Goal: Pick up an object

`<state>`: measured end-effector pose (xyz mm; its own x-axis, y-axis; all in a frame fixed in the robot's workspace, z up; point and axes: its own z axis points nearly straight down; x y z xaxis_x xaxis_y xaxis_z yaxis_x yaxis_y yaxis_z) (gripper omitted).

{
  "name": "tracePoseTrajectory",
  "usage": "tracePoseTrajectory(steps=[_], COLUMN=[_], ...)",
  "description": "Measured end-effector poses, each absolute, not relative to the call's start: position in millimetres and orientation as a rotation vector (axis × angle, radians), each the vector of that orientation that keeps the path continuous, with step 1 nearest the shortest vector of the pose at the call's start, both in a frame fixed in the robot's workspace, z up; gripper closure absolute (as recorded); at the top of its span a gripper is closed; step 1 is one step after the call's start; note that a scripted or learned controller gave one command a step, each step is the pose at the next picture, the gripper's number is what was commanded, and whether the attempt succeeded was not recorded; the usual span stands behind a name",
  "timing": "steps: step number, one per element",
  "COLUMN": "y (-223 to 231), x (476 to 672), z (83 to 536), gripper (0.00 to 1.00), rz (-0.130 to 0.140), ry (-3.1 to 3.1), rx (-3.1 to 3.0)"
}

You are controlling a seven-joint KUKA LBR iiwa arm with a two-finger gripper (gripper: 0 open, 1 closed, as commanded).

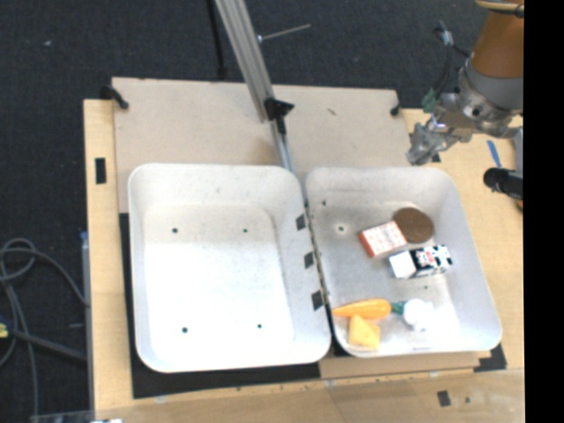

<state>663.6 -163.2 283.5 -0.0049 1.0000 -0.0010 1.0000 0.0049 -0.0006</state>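
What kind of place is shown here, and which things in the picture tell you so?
Probably a robotics lab set up for grasping trials. A robot arm reaches over a wooden bench bearing two shallow white bins, an aluminium rail stands behind them, and loose cables lie on dark carpet.

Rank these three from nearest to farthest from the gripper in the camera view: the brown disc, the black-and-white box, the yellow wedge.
Measured from the gripper:
1. Brown disc, upper part of the right bin.
2. Black-and-white box, mid-right of that bin.
3. Yellow wedge, bin's front edge.

Dark carpet floor, tan wooden bench, loose cables at left.
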Motion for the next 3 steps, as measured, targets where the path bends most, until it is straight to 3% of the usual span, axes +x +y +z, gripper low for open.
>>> tracePoseTrajectory(steps=[2,3], y=[-66.2,-19.8], x=[623.1,593.7], z=[273.1,273.0], gripper=[1.00,1.00], rz=[-0.001,0.001], ry=[2.229,2.229], rx=[2.216,2.215])
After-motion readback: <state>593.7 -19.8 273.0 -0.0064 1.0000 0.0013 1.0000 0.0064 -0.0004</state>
